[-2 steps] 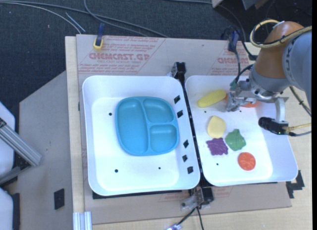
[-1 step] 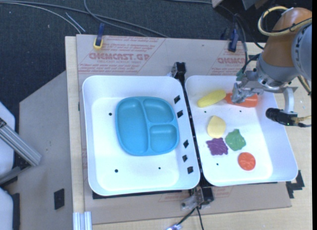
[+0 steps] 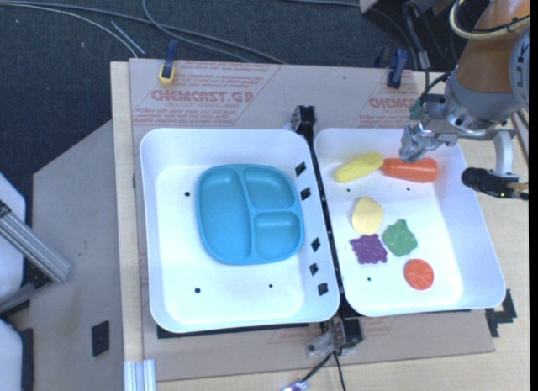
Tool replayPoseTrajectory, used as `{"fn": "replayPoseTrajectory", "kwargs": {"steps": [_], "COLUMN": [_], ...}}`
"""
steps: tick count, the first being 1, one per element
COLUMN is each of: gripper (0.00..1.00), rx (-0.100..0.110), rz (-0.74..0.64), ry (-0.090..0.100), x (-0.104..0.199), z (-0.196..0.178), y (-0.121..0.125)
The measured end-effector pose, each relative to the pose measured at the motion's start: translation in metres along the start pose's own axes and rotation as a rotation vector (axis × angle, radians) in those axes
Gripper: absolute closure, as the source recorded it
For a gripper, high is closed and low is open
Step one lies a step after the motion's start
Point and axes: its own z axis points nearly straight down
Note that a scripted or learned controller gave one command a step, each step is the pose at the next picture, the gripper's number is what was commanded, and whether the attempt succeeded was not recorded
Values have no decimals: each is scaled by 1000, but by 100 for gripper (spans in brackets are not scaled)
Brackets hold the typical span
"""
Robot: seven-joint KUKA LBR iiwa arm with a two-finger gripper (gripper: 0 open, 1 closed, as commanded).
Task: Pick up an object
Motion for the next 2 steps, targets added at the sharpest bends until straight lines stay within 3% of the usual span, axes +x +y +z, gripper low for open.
{"fn": "replayPoseTrajectory", "kwargs": {"steps": [1, 2], "gripper": [100, 100], "rx": [-2, 9], "rz": [1, -2], "ry": [0, 3], "x": [0, 42], "z": [-55, -50], "y": [2, -8]}}
